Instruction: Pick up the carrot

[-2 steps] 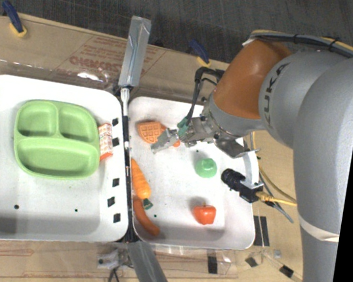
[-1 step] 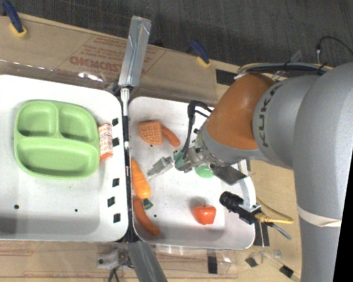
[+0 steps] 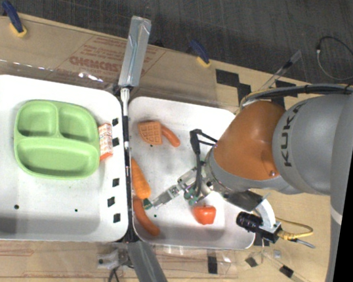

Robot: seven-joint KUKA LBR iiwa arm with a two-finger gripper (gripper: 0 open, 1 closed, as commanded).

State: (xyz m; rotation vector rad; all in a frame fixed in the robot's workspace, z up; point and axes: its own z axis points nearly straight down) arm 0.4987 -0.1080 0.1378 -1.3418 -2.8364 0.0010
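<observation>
Fingers [image 3: 154,200] beside carrot [image 3: 138,179]

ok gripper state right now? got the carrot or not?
Gripper: cannot be told whether open or closed. It sits low in the right bin, beside the carrot; no carrot visibly held.

Grey KUKA arm [image 3: 316,142] with an orange band [image 3: 250,142].

Above the jaws sits a rounded orange band, then a broad matte grey casing marked with dark KUKA letters. Black cables [image 3: 196,148] loop beside the wrist; a black-and-white fitting [image 3: 258,222] carries a yellow-tipped plug behind the slim metallic jaws.
</observation>
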